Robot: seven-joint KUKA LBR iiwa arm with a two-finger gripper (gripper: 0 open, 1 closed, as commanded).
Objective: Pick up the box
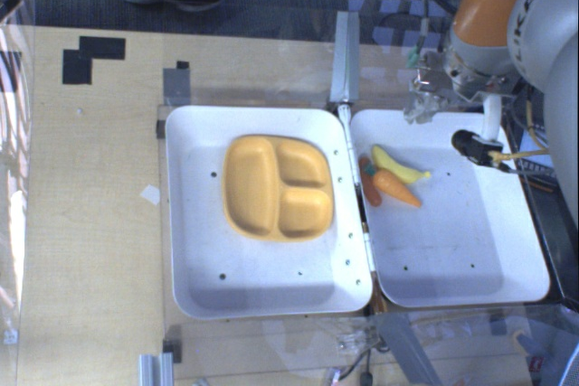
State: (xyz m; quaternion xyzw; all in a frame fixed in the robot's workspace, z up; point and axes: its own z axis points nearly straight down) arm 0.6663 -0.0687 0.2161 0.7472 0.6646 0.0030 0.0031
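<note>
While hanging with the gripper [423,104] over the far rim of the right bin [470,240], sits well apart from the task's thing. Cannot tell from the camera view whether that gripper is spread or pressed together; holds nothing visible.

Camera view, risks:
- Finds the yellow box [276,187] alone in the left bin [194,221], lying flat, open side up, roughly in the middle. Calls for a long reach across the divider between the bins; could clip that raised divider or the bin wall if travelling too low.
- Looks wide, shallow and smooth-edged, so probably offers little to pinch except a rim or an inner partition. Could slip out, or tip and drop, if taken at one edge only.
- Could press the box down or shove it against the bin wall if descending off-centre.
- Could close on the wrong thing by dropping straight down: lies nearer to the banana [398,165], the carrot [396,185] and the small red item [369,185] than to the box.

Camera view, counts:
- One yellow box, with three compartments.
- One banana, one carrot touching it, one small red item just beside the carrot, against the divider.
- Two white bins, side by side.
- One arm [507,14], one gripper.
</note>
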